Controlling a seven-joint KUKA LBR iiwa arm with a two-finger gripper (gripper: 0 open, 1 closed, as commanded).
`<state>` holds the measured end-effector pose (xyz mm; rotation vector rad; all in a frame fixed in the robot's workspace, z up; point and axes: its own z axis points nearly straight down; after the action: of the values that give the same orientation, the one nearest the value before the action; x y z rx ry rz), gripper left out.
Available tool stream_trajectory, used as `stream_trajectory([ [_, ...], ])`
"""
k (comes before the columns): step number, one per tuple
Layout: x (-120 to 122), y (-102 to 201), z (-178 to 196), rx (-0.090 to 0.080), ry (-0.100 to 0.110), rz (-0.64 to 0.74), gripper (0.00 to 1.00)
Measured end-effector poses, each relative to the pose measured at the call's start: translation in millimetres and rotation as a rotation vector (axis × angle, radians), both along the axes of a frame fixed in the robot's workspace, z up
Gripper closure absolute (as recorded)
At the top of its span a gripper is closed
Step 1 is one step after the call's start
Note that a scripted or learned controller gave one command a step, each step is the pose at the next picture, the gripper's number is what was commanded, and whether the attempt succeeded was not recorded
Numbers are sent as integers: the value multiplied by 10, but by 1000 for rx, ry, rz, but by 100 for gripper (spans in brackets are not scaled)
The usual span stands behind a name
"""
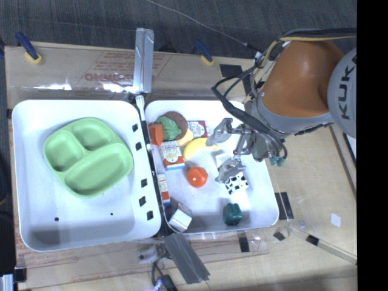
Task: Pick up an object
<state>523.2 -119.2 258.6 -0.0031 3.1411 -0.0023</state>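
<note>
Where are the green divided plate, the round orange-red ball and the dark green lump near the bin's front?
Green divided plate (88, 156): camera view, central ridge.
Round orange-red ball (196, 177): camera view, its top.
Dark green lump (233, 213): camera view, its middle.

The gripper (223, 151) hangs open over the right bin (267, 187), one finger near the yellow toy (195, 147), the other just above the black-and-white die (237, 183). An orange ball (196, 177) lies mid-bin; a dark green object (232, 213) sits near the front edge. The left bin (24, 162) holds a green divided plate (88, 156).
</note>
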Motion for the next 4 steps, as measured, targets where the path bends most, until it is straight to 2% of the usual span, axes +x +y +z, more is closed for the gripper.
stream_trajectory([
  [1,-376,-12,-1668,1,-1,37,0],
  [2,33,189,-1662,1,-1,-26,0],
  [3,761,275,-1665,2,0,31,0],
  [4,331,287,-1673,2,2,-103,0],
])
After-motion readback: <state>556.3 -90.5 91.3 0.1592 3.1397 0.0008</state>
